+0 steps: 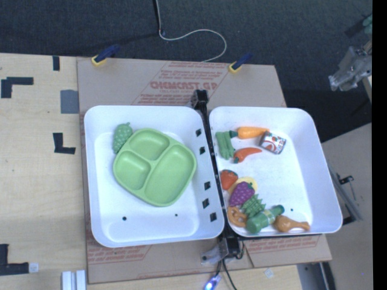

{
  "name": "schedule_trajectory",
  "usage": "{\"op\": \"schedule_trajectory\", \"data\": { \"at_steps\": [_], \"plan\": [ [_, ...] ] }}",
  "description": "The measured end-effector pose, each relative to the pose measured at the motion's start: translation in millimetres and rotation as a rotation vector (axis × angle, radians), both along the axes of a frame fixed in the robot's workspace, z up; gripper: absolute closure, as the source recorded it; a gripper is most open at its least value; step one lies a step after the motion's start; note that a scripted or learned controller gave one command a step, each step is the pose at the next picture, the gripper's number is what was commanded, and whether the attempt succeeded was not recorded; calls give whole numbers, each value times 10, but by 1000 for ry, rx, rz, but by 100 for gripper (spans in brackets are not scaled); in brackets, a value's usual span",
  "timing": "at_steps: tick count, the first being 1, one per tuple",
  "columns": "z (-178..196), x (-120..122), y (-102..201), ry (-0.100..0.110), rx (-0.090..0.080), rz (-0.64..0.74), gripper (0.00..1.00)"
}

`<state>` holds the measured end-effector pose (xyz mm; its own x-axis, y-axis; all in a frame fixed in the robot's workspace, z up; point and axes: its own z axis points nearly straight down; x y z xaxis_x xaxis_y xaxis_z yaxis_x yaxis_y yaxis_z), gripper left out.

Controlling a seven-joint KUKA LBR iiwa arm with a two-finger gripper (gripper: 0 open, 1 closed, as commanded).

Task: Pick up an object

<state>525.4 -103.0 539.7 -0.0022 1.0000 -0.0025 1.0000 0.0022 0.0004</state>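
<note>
The right bin (302,162) holds several toy foods: an orange carrot (251,132), a small red and white can (272,142), green beans (224,144), a red-orange pepper (247,154), purple grapes (240,193) and an orange gourd (291,225). In the left bin (103,210) lie a green divided plate (154,167) and a green bumpy fruit (122,136) touching its upper left rim. My gripper (349,72) is a blurred grey shape at the far upper right, well above and outside the bins, with nothing seen in it.
A red tomato (228,179), a yellow piece (247,182) and leafy green toys (257,213) crowd the right bin's lower left. The bins rest on a cardboard sheet (181,83) held by clamps. A cable (181,35) loops behind it.
</note>
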Motion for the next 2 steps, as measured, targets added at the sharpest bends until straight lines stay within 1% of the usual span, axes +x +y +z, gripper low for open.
{"op": "schedule_trajectory", "data": {
  "at_steps": [1,2],
  "plan": [
    [-45,-438,-702,1,0,-10,100],
    [-626,-420,-1235,6,2,-6,100]
  ]
}}
